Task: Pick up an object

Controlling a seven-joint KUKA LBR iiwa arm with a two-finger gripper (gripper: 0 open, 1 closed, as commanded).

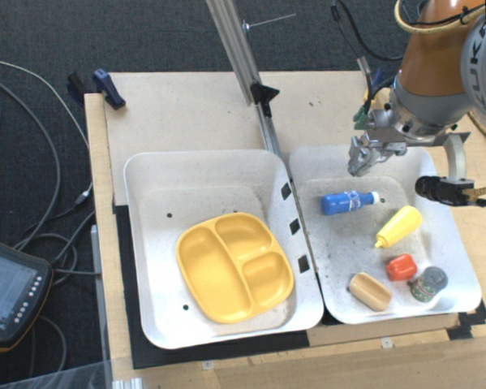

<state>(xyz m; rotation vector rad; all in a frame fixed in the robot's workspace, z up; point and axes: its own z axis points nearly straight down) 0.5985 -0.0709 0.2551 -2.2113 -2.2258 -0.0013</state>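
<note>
My gripper [359, 163] hangs over the back of the right bin [307, 170], just above and behind a blue bottle [347, 202] lying on its side. Its fingers look close together with nothing between them. In front of the bottle lie a yellow squeeze bottle [398, 225], a small red object [401, 267], a tan hot-dog bun [369, 291] and a dark round can [429, 283]. A yellow divided plate [234, 266] rests in the left bin [146, 203].
A slanted metal pole [239, 47] rises behind the divider between the bins. A black cable and connector [446, 189] hang by the right bin's right rim. A blue clamp [107, 87] sits at the bench's back left corner.
</note>
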